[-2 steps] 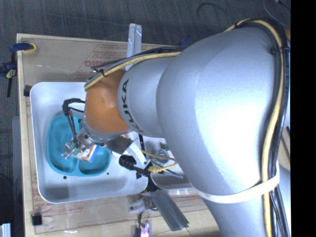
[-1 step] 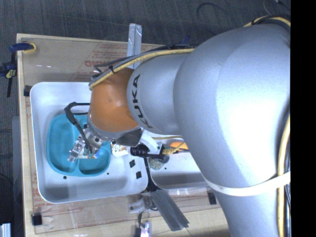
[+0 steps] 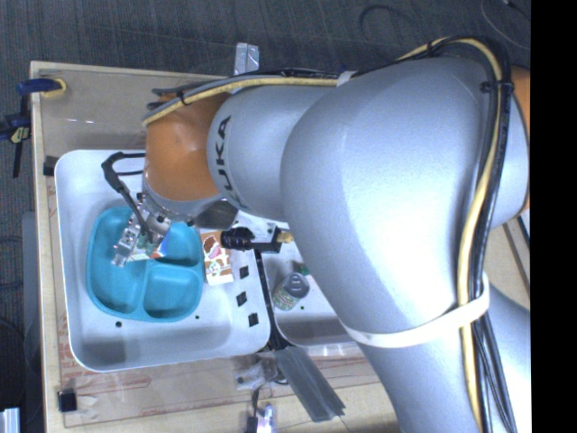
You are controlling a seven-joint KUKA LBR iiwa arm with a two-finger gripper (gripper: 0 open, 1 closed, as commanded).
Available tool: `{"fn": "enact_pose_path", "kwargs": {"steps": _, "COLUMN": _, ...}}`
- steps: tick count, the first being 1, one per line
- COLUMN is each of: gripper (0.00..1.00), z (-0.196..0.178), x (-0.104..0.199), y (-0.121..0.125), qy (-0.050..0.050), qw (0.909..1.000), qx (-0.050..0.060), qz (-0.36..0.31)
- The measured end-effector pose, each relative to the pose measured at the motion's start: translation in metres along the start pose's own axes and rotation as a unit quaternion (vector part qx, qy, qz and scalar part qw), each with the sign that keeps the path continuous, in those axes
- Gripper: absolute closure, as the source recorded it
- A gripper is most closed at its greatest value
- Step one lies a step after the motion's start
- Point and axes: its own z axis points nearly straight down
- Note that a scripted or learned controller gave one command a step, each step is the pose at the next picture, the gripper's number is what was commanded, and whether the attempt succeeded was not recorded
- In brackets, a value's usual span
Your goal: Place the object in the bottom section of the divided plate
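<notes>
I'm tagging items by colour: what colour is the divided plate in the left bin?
Bright turquoise blue divided plate, seen best in the camera view.

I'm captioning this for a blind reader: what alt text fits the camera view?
A large grey arm reaches from the right, its hand over a blue divided plate in the left white bin. A small printed card lies beside the plate.

A dark grey carpeted floor (image 3: 135, 16) fills the far side and runs down the left edge. On it stands a pale wooden table (image 3: 90, 106), its light top bare along the far-left corner. A blue-handled clamp (image 3: 36, 87) grips that corner, a second clamp (image 3: 16, 133) just below it on the left edge
</notes>
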Motion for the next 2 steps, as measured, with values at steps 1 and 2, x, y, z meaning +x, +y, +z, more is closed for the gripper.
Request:
{"fn": "enact_pose_path", "kwargs": {"steps": 1, "gripper": 0.0, "z": 0.001, "x": 0.0, "y": -0.001, "qy": 0.002, "qw": 1.0, "qx": 0.002, "qz": 0.0}}
{"fn": "enact_pose_path", "kwargs": {"steps": 2, "gripper": 0.0, "z": -0.11, "x": 0.063, "y": -0.003, "qy": 0.001, "qw": 0.9837, "qx": 0.005, "qz": 0.18}}
